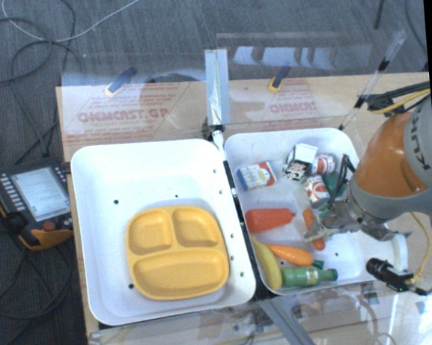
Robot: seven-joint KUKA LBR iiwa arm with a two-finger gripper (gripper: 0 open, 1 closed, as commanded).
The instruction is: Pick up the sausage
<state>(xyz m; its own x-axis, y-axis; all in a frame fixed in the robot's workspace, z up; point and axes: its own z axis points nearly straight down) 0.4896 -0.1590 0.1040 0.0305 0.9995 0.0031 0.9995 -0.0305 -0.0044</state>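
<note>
Plate in left bin; food in right bin.

Grey arm with a broad orange band

The orange band is rounded and glossy, with dark letters partly visible near its right edge; below it the casing turns smooth mid-grey. The hand is a small block of dark and pale grey metal parts, too fine to make out clearly. A black cylindrical fitting with a white bracket sits beneath the grey casing, and thin yellow and black cables run above the band.
</note>
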